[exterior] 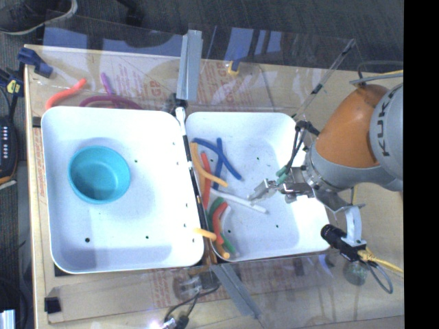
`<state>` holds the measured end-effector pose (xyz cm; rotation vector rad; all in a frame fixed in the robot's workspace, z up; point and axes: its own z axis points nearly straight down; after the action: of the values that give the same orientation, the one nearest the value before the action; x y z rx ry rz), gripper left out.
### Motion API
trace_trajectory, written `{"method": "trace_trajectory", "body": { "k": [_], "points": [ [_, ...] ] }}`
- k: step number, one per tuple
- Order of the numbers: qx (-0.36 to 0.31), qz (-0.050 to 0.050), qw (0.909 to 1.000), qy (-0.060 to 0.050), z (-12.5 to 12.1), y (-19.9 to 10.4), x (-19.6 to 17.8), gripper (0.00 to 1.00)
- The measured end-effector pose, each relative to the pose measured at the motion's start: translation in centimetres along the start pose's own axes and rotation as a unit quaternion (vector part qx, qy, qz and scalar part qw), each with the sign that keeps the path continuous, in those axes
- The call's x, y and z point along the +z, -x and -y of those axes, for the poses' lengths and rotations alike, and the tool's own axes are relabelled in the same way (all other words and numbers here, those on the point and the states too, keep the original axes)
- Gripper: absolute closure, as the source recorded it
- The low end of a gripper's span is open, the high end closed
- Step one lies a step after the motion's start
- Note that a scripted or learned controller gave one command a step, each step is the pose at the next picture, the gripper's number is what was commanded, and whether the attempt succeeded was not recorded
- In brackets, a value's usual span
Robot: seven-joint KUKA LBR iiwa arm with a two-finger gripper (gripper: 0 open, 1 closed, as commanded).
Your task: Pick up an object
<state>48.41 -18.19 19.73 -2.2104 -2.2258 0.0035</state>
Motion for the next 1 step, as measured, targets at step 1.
{"method": "trace_trajectory", "body": {
  "k": [1],
  "points": [
    [-0.042,0.0,0.9991,-0.001,-4.1,-4.0,6.89,0.0]
  ]
}}
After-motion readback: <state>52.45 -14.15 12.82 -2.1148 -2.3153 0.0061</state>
